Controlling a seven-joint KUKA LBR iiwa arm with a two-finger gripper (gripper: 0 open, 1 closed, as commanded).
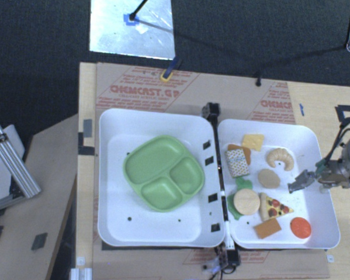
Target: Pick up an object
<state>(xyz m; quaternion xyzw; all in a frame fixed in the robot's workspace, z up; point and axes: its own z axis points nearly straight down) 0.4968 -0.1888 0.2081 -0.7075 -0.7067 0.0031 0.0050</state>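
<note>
The right bin holds several toy foods: a yellow cheese wedge, a croissant, a patterned packet, a beige round cookie, a burger bun on a green leaf, a pizza slice, an orange block and a red tomato. My gripper reaches in from the right edge, low over the bin's right side, just right of the cookie and above the tomato. Nothing shows between its fingers.
The left bin carries a green divided plate. A black hinge strip runs between the bins. Cardboard lies under both bins, and a shiny metal sheet sits at the back.
</note>
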